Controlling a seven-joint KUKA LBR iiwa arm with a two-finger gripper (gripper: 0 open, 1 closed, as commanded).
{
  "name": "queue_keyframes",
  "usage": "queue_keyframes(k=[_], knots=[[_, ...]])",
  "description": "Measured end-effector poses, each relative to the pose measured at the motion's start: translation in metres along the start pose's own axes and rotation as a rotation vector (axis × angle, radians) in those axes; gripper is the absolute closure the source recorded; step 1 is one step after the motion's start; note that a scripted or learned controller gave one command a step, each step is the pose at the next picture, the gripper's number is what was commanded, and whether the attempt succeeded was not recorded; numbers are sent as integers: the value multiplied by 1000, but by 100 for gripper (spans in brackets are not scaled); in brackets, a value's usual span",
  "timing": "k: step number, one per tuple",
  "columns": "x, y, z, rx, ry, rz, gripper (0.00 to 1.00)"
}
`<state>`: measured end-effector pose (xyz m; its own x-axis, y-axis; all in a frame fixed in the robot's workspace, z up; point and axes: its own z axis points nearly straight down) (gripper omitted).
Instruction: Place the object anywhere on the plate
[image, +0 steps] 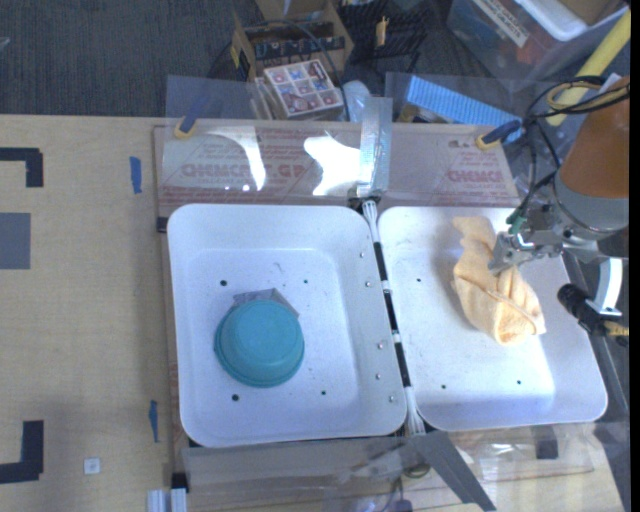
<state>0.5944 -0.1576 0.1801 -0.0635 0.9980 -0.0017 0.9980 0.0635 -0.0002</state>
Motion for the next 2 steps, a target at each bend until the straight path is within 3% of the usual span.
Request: queue_keyframes(k=[1, 2], knots=[[57, 3, 5, 2, 3, -31, 100], [113, -15, -4, 4, 3, 93, 100]])
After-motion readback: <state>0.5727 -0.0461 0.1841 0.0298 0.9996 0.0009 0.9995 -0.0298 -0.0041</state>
